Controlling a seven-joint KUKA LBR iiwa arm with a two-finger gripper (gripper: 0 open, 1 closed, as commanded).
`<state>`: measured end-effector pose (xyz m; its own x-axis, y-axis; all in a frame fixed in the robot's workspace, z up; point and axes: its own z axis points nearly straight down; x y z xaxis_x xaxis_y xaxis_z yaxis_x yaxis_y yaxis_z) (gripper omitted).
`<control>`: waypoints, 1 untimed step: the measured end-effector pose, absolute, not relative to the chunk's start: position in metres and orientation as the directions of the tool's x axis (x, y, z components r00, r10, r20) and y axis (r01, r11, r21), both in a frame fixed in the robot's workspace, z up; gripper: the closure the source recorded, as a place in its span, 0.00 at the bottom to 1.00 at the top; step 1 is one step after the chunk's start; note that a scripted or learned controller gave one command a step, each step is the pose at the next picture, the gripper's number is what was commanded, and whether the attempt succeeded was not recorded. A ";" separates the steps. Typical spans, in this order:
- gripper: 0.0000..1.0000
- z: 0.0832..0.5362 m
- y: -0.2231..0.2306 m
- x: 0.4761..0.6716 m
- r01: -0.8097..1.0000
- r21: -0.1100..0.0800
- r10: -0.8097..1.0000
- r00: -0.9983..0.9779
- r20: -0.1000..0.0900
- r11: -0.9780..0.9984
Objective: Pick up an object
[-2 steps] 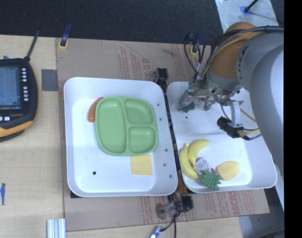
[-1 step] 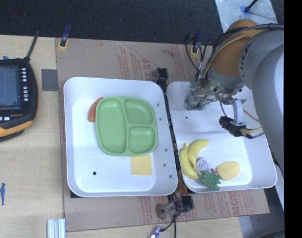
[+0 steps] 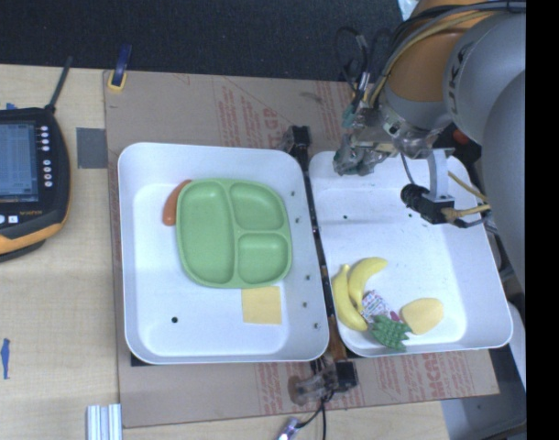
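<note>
Left bin (image 3: pixel 137 246) holds a green tray (image 3: pixel 234 232) and a yellow slab (image 3: pixel 262 305). Right bin (image 3: pixel 472 273): bananas (image 3: pixel 355 291), a green piece (image 3: pixel 388 331) and a yellow lump (image 3: pixel 422 314) at the near edge. Gripper (image 3: pixel 357 157) sits at the far corner, well apart from them; its state cannot be told. Advise centring over one isolated item, likely the lump, before descending.

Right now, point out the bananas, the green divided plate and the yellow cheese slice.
bananas (image 3: pixel 351 293), camera view, middle of the curved fruit.
green divided plate (image 3: pixel 232 235), camera view, central ridge.
yellow cheese slice (image 3: pixel 262 305), camera view, centre of the square.

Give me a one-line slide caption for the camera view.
Pincer at right white bin's far corner; yellow plastic bananas lie near.
</note>
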<state>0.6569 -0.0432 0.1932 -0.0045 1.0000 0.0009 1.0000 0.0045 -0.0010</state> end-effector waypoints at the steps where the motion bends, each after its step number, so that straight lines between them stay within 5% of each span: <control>1: 1.00 0.242 0.027 0.656 1.000 -0.003 1.000 -0.005 0.001 0.005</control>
